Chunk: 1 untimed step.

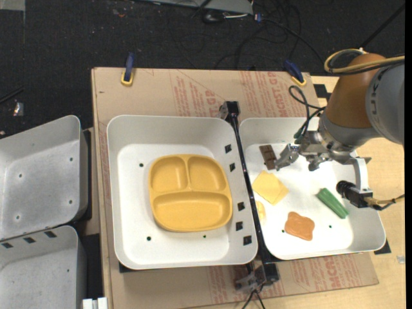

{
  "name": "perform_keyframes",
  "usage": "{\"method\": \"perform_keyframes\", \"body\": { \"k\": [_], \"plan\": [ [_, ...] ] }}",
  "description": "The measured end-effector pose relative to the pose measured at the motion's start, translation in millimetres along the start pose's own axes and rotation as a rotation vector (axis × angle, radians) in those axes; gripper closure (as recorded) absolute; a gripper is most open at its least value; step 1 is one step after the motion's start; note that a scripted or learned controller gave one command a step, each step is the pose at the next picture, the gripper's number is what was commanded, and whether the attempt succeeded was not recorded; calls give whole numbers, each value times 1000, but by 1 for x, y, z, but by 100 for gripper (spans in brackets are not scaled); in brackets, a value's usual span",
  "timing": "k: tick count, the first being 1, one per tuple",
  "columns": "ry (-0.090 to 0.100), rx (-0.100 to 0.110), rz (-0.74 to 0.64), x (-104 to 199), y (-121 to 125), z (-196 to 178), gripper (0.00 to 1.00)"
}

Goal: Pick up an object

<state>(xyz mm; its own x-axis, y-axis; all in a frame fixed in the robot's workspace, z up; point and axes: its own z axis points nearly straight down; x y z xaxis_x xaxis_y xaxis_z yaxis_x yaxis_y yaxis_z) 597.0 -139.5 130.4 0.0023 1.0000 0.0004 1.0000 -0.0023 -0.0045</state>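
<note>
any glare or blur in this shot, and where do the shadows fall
Camera view: even overhead light, no harsh glare on the white bins; the yellow tray shows soft sheen on its rims. Short soft shadows sit under the cheese slice and green piece. The gripper looks slightly soft; the floor behind is dark.

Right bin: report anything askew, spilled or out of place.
A second pale yellow piece lies wedged against the right bin's left wall, partly hidden. The yellow cheese-like slice, orange toast-shaped piece, green stick and brown block lie loosely scattered.

Red print on cardboard sheet [193,85], too blurred to read.
</note>
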Motion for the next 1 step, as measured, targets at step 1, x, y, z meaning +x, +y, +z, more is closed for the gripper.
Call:
{"method": "perform_keyframes", "body": {
  "k": [1],
  "plan": [
    [-1, -6, 0, 0, 2, -13, 100]
  ]
}}
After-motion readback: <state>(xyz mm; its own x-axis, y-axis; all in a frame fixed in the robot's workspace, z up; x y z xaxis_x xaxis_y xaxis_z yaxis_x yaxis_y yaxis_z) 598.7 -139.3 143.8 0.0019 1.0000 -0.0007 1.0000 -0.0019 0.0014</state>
